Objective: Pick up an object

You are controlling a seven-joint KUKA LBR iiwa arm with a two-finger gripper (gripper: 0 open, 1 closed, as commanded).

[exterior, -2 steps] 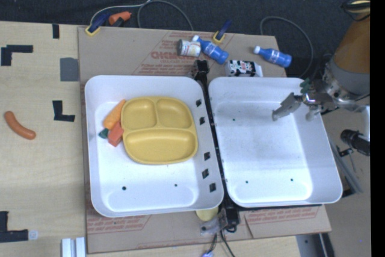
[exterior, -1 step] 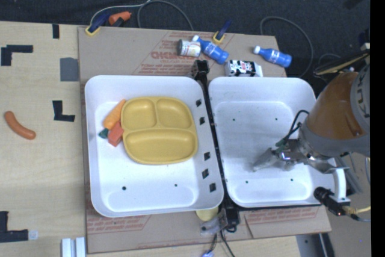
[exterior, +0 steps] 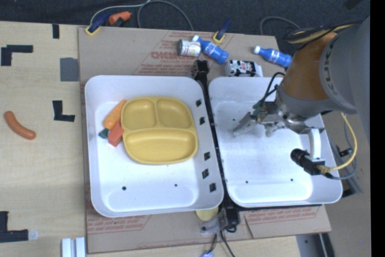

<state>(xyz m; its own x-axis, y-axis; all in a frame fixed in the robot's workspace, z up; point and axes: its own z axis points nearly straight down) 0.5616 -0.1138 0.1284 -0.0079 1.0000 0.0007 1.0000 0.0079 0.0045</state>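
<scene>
My gripper (exterior: 255, 127) hangs low over the right bin (exterior: 271, 189), near its upper middle. Its two grey fingers are spread apart, one pointing left (exterior: 242, 125), and nothing sits between them. The bin floor under the gripper is bare white. In the left bin (exterior: 144, 192) lies a yellow divided plate (exterior: 159, 129). An orange carrot-shaped toy (exterior: 113, 114) and a small red piece (exterior: 115, 138) are tucked against the plate's left edge, well away from the gripper.
The arm's grey body and orange band (exterior: 307, 78) cover the right bin's upper right. Beyond the bins' far rims lie blue-and-white bottles (exterior: 213, 50) (exterior: 274, 56) and a small black-and-white box (exterior: 243, 68). A toy sausage (exterior: 18, 124) lies on the bench at far left.
</scene>
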